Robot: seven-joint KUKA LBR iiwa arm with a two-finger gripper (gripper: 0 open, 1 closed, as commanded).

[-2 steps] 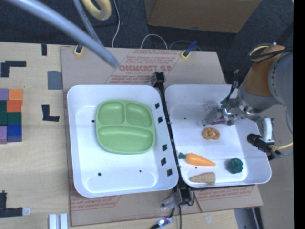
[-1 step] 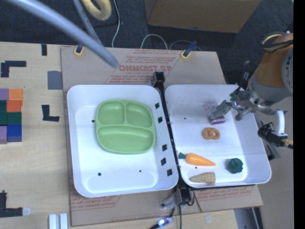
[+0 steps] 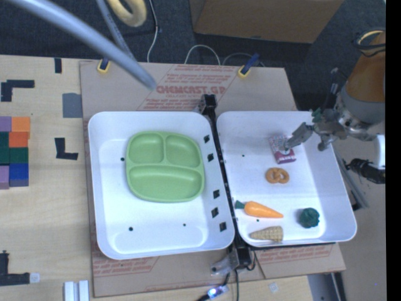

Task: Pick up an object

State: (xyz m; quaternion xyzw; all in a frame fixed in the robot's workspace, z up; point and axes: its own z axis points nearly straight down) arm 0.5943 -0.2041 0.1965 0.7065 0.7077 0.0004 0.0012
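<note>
The right bin (image 3: 326, 168) holds several small toys. A pink and purple block (image 3: 282, 149) lies near its back. In front of that block sits a brown pretzel (image 3: 277, 176). Nearer the front are an orange carrot (image 3: 262, 210), a tan ice-cream cone (image 3: 266, 234) and a dark teal lump (image 3: 308, 217). My gripper (image 3: 301, 137) reaches in from the right, low over the bin's back right part. Its tip is right beside the pink and purple block, on the block's upper right. I see nothing held in it.
The left bin (image 3: 106, 224) holds a green divided plate (image 3: 166, 167). A black divider (image 3: 216, 168) runs between the two bins. Coloured blocks (image 3: 14, 152) stand off the bench at the far left. A cardboard box (image 3: 269, 8) sits behind the bins.
</note>
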